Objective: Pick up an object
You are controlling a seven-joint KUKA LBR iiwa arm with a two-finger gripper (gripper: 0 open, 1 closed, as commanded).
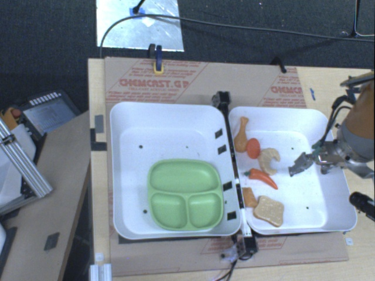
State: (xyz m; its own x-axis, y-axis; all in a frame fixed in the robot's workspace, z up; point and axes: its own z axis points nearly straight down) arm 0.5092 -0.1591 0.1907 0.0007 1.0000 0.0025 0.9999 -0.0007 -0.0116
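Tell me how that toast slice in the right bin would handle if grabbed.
The toast slice looks like rigid toy food, probably light and stiff. Lying flat, it likely won't roll, but offers the gripper little edge, so fingers may slip off.

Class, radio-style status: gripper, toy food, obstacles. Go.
Gripper above right bin, nothing between fingers. Chili pepper nearest, beige piece beside it. Path unobstructed.

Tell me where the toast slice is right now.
The toast slice lies in the right bin, near its front left corner, just right of a small orange piece and below the red chili pepper.
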